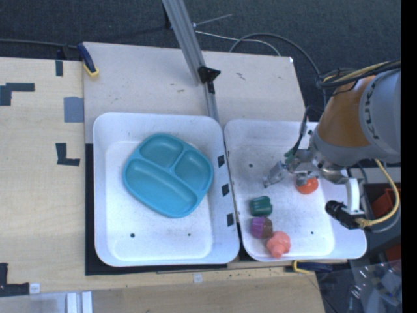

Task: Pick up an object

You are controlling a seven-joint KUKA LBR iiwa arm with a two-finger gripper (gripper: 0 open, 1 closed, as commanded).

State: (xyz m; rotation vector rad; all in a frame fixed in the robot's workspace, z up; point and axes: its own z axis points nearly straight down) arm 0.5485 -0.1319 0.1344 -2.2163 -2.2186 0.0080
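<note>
The pink toy [279,242], purple toy [262,227] and green pepper [260,205] line up along the right bin's [251,145] near side. Farther up, the claw [279,172] hovers with nothing in it; whether it is spread, I cannot tell. The orange ball [306,186] lies just beside it, toward the arm, likely the easiest pick.

Even, fairly bright overhead light falls on the bins [104,175], whose white floors are slightly washed out. Shadows beside the plate [168,175] are soft and faint. The whole frame is mildly blurred and grainy.
</note>
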